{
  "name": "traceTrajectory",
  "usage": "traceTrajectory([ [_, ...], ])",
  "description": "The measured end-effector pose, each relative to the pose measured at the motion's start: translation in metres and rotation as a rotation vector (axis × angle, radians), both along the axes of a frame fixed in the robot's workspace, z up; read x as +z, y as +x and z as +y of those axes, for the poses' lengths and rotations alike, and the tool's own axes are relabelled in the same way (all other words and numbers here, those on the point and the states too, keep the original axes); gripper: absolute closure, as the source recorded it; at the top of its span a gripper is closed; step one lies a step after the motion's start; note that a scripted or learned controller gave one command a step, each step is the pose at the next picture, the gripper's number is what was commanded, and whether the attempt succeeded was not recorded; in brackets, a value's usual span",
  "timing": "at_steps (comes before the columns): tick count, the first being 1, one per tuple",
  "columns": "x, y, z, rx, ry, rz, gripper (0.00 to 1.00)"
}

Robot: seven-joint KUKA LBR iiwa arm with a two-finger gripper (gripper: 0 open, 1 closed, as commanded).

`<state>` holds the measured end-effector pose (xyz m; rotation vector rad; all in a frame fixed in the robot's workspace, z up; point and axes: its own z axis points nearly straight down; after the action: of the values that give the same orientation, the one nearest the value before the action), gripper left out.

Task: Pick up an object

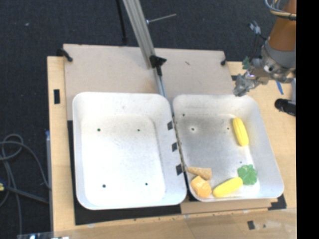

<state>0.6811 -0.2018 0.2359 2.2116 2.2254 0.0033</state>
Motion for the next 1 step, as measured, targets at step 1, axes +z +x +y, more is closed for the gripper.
traceTrajectory([
  [1,-0.0025,-0.0275,0.0396,-0.002,0.001,0.005,1.0],
])
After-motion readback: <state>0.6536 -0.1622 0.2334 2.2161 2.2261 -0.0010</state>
